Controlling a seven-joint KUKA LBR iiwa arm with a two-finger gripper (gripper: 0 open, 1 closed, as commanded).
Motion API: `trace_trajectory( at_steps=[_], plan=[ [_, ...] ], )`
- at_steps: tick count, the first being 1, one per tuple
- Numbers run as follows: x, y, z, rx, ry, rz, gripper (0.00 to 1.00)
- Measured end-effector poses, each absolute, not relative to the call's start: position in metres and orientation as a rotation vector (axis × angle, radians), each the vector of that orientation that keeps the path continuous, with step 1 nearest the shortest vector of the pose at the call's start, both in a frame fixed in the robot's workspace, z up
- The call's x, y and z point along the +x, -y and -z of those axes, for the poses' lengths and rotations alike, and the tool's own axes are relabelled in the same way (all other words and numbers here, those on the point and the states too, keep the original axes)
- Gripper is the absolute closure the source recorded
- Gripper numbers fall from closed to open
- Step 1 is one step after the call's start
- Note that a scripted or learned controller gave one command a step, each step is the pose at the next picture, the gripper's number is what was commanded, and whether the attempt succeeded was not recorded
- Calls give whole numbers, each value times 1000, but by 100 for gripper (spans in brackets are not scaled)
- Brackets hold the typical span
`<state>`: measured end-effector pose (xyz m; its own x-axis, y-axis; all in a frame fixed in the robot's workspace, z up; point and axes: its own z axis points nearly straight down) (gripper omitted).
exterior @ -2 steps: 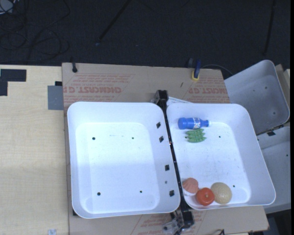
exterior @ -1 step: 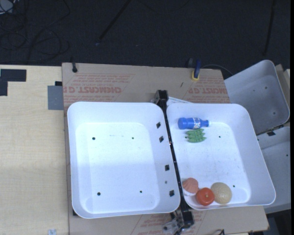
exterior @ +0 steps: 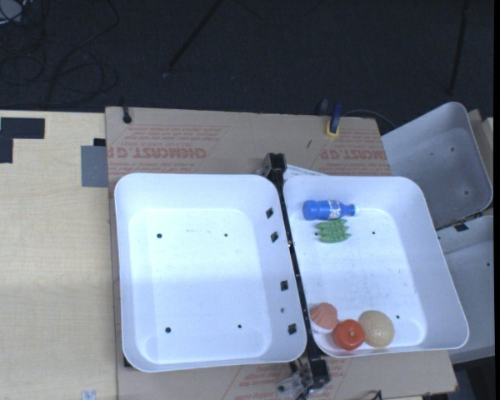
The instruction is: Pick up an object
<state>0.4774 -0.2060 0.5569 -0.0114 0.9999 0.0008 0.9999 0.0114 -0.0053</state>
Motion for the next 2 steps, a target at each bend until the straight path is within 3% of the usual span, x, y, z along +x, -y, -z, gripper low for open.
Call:
trace_trajectory(
  at_steps=[1,2],
  plan=[
    [477,206,-556,-2204,2231,-6,0],
    [478,206,-566,-2199,2235,-7,100]
  ],
)
